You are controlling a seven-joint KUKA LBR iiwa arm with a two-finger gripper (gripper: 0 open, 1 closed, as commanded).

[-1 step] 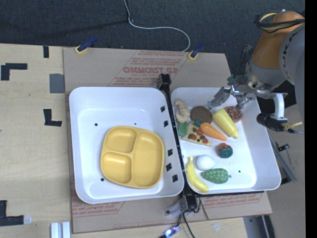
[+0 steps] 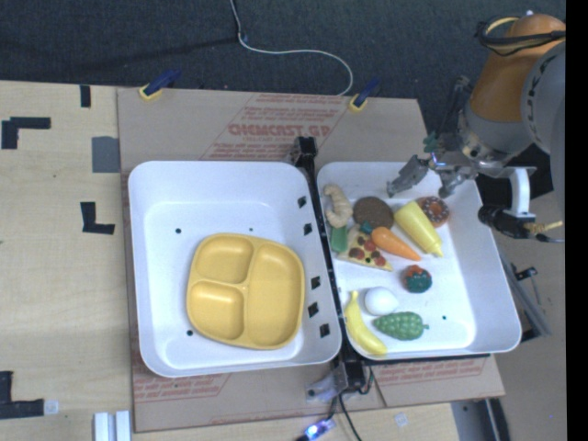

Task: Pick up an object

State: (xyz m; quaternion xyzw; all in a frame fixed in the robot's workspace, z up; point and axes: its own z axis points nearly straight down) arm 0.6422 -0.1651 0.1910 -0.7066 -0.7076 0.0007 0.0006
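The right bin [image 2: 491, 288] holds several toy foods: a brown kiwi [image 2: 373, 211], a yellow corn cob [image 2: 418, 227], an orange carrot [image 2: 396, 243], a pizza slice [image 2: 367, 254], a white egg [image 2: 380, 299], a banana [image 2: 362, 326], green grapes [image 2: 401, 324], a beige ginger root [image 2: 337, 206] and a dark green-red fruit [image 2: 418, 279]. My gripper [image 2: 424, 181] hangs above the bin's far edge, just beyond the corn and kiwi. Its fingers are spread open with nothing between them.
The left bin [image 2: 156, 246] bears a yellow divided plate [image 2: 245, 289]. A white cable [image 2: 285, 51] runs across the dark floor behind the bench. The arm's orange band [image 2: 514, 62] rises at the far right. Cardboard lies under both bins.
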